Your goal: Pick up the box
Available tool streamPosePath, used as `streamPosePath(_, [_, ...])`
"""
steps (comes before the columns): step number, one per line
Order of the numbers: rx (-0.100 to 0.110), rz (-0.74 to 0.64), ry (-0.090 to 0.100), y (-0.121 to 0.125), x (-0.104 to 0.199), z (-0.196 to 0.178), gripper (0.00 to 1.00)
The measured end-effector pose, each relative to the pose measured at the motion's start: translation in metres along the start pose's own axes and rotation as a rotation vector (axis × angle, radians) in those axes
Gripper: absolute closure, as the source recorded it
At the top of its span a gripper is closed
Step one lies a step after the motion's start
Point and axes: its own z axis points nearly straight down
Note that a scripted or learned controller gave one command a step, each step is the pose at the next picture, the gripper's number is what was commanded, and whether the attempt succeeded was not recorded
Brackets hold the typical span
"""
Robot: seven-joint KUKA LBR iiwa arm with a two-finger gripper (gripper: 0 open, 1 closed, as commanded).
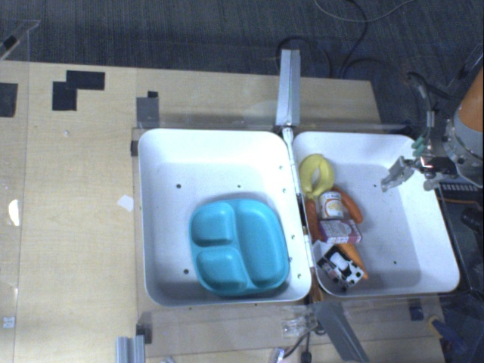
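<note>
Hovering above the right bin point(423, 278) near its far right edge, the gripper point(398, 174) is seen well apart from the pile of things against the divider. Whether its fingers are apart or together cannot be told. Nothing is held.

The box point(339, 231), small and pale with a pinkish print, lies in the right bin among the clutter: a can point(331, 205) just behind it, a yellow banana point(316, 174) further back, an orange carrot point(352, 207) beside it, and a black and white toy point(339, 268) in front. A blue tray point(238, 245) sits in the left bin point(162, 165).

The step in hand is judged to be the approach; no grasp is yet begun. The gripper must next be carried leftward across the bin and lowered onto the box, with the neighbouring can and carrot avoided.
</note>
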Motion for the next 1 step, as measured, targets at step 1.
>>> streamPosePath(1, [0.000, -0.022, 0.000, 0.0142, -0.0538, 0.0789, 0.00])
